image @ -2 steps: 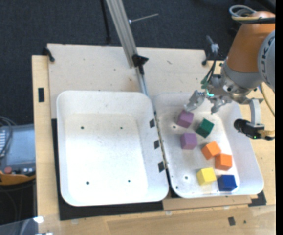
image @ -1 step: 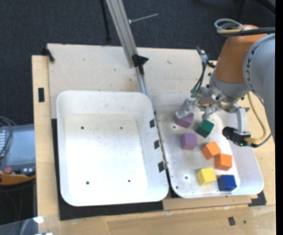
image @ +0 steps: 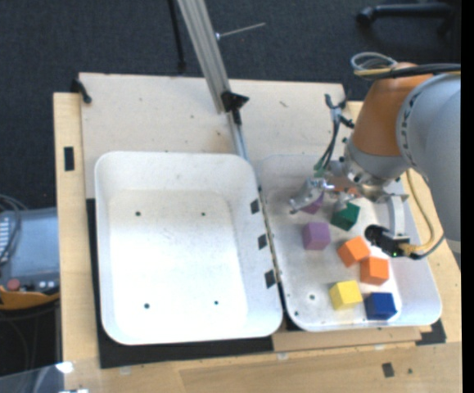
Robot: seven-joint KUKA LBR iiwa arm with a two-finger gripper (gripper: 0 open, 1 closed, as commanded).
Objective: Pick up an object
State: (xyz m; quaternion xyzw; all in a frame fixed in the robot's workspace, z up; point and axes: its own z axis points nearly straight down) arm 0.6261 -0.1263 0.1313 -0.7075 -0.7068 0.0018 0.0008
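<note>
Claw (image: 318, 193) low over the upper part of the right bin (image: 302, 301), metal fingers reaching leftward from the wrist; whether spread or closed cannot tell, and nothing seen clearly between them. Just below the claw, a purple block (image: 317, 236) flat on the bin floor, with a trace of purple also right at the fingertips, too blurred to identify. Just right of the claw and partly under the wrist, a green block (image: 346, 216). Further down the bin, two orange blocks: one (image: 354, 250) tilted, the other (image: 375, 269) just beside it toward the lower right, the pair touching or nearly so. Near the bin's lower edge, a yellow block (image: 345, 294) and a blue block (image: 380, 304) side by side. Above the claw, grey arm (image: 433, 129) with orange band (image: 380, 121), entering from the right, cables trailing along it. Left of all this, the left bin (image: 179, 318), white and shallow, edge against the right bin. Both bins on a pale wooden tabletop (image: 138, 113), with a slanted metal rail (image: 208, 47) rising from its far side.
</note>
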